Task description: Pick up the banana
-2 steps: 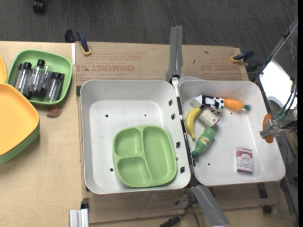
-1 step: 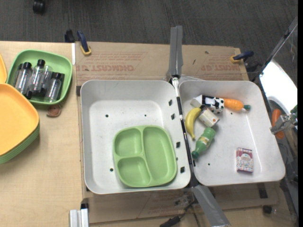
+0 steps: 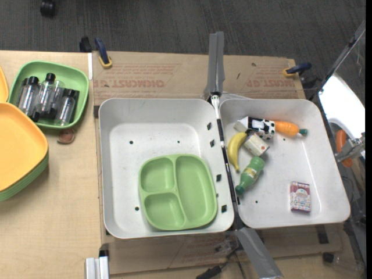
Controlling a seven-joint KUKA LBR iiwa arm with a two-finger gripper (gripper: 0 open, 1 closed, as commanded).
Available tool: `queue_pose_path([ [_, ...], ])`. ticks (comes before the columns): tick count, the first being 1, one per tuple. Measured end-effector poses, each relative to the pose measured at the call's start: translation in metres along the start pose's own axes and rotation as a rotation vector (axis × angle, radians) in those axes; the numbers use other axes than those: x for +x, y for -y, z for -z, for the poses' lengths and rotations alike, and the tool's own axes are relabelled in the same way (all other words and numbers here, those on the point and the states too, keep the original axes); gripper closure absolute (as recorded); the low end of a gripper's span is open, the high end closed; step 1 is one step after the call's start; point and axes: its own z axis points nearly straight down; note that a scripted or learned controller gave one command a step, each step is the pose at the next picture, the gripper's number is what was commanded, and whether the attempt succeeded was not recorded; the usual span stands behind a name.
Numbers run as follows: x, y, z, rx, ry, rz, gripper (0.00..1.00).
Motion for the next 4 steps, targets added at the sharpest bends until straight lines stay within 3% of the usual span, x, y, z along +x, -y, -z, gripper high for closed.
queue_pose_path([
  [1,0.0,0.001,-0.046,0.003,-0.003,-0.143,1.0],
  [2,0.001,0.001,-0.119,0.002,-0.003,-0.087,1.0],
  [3,0.0,0.0,-0.093,0.001,-0.001,-0.31,1.0],
  [4,0.003,-0.001,-0.048,0.0,-0.001,-0.178,1.0],
])
